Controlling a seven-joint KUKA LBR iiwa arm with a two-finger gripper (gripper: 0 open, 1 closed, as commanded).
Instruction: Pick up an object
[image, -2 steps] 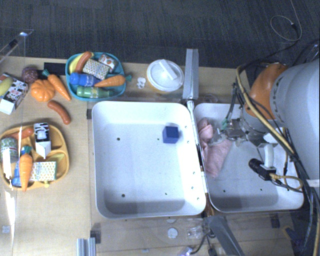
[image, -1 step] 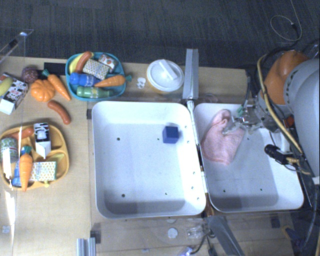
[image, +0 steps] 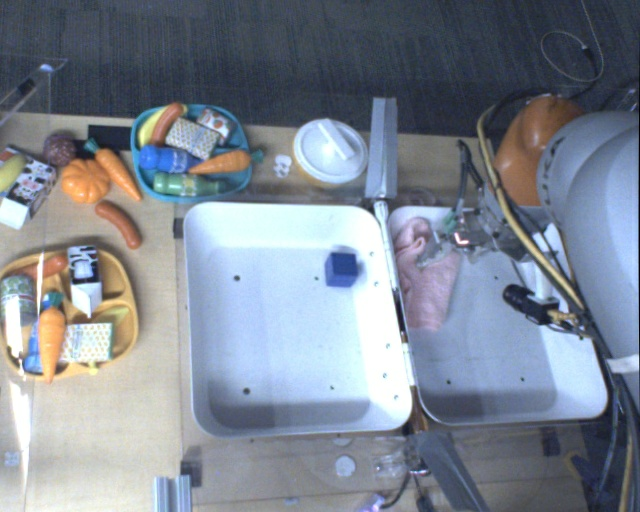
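Two bins share the tabletop (image: 150, 330): a blue cube (image: 342, 268) lies in the left bin (image: 290, 400); a pink cloth (image: 425, 275) fills the right bin's (image: 520, 395) near corner, touching the gripper (image: 462, 238), whose state cannot be told.

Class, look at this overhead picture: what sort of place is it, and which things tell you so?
Probably a robot lab's pick-up test bench, not a kitchen. A cabled robot arm reaches over two white bins holding just a blue cube and a pink cloth, and toy food lies alongside.
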